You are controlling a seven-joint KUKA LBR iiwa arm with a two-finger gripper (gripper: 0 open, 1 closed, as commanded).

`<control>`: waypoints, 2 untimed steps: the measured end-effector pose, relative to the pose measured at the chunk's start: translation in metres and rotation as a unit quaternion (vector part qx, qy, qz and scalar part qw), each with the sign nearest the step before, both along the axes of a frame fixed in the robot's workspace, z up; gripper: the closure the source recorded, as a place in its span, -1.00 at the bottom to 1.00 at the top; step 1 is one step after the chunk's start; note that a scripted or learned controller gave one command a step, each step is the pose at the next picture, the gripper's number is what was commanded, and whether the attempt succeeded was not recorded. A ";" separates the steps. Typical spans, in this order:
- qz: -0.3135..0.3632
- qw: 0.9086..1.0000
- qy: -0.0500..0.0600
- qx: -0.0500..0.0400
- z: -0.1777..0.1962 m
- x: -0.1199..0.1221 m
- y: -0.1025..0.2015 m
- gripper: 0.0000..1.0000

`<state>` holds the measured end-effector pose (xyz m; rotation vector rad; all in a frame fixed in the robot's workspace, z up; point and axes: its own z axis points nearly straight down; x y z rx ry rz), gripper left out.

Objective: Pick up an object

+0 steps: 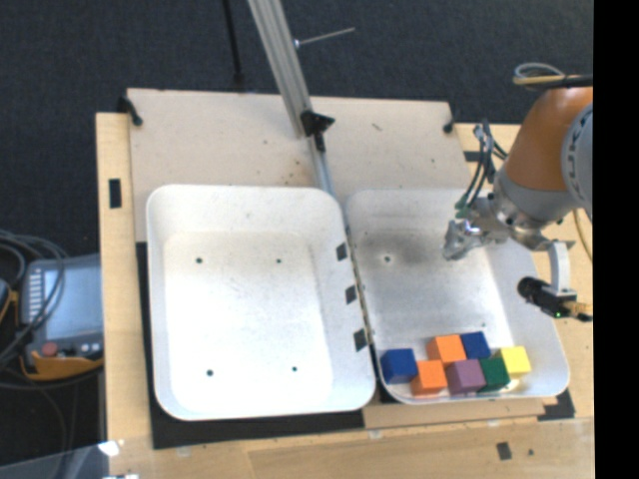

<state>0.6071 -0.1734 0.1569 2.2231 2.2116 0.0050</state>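
Observation:
Several small coloured blocks lie clustered at the near edge of the right bin: a blue block, two orange blocks, a purple block, a green block, a yellow block and a second blue one. My gripper hangs over the upper right part of the same bin, well behind the blocks and apart from them. I see nothing between its fingers.
The left bin sits beside the right one, with small black clips along their shared edge. A slanted aluminium post rises from the bench behind the bins. A handheld controller and cables lie off the bench at far left.

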 end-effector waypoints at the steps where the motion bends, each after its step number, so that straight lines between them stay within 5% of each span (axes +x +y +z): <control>1: 0.004 1.000 -0.001 0.000 0.065 0.003 -0.001 1.00; 2: 0.004 1.000 0.004 0.000 0.055 0.003 -0.003 1.00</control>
